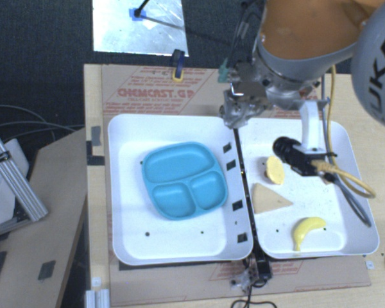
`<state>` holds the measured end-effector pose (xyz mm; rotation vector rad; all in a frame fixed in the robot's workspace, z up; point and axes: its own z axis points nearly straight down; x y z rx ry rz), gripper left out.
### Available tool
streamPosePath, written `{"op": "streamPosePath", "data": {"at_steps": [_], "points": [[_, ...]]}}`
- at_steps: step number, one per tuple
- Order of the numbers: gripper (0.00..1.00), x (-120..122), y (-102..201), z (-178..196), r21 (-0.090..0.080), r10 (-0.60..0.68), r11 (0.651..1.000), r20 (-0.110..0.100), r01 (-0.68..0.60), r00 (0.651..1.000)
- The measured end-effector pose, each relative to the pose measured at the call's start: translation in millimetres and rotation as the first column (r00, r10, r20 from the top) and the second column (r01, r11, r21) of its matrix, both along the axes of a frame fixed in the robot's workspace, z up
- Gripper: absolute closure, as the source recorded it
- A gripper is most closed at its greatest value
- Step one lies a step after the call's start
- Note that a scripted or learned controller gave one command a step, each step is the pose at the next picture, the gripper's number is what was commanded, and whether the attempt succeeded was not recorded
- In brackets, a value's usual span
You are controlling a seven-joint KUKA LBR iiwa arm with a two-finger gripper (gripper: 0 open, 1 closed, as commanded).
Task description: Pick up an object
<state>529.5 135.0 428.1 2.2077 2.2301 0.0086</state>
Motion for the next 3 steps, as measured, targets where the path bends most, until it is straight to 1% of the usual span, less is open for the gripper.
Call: {"op": "streamPosePath", "data": {"at_steps": [1, 2, 3], "points": [[1.0, -23, -2, -40, -0.001, -0.008, 1.0, -0.005, 0.008, 1.0], [1.0, -43, 18, -12, 0.0, -0.004, 1.0, -0.003, 0.004, 1.0], [1.0, -43, 41, 26, 0.001, -0.004, 1.0, -0.001, 0.004, 1.0]]}}
